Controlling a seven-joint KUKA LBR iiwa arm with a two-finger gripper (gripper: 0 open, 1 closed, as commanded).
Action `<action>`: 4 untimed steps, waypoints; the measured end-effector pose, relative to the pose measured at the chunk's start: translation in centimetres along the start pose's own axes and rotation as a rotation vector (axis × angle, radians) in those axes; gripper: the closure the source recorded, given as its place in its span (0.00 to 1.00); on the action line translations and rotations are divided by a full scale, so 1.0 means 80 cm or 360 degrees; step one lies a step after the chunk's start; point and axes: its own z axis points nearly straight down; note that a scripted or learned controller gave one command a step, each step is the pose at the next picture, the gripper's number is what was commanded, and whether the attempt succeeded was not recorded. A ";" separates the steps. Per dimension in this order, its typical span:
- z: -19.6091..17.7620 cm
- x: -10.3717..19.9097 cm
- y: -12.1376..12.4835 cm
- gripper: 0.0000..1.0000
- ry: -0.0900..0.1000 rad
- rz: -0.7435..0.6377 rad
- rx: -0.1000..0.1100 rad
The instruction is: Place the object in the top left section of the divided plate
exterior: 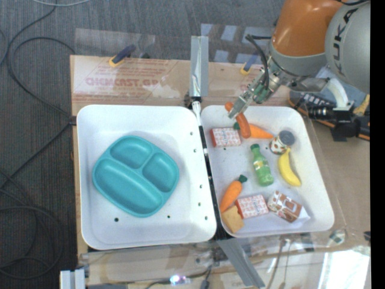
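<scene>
The teal divided plate lies in the left bin, with two small sections on its upper right side and one long section below. My gripper hangs over the top left corner of the right bin. Its tip is right at a reddish-orange piece that lies against an orange carrot. A small orange bit shows just left of the tip. Whether anything is gripped cannot be made out.
The right bin also holds a pink box, a green bottle, a banana, a round can, a second carrot and two more boxes. A metal divider stands between the bins.
</scene>
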 end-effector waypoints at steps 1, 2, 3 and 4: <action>0.000 0.000 0.000 0.00 0.0000 0.0000 0.0000; -0.011 0.000 0.001 1.00 -0.0001 -0.0001 -0.0002; 0.124 0.026 -0.101 1.00 0.0001 -0.0347 0.0003; 0.086 0.062 -0.179 1.00 0.0001 -0.0404 0.0003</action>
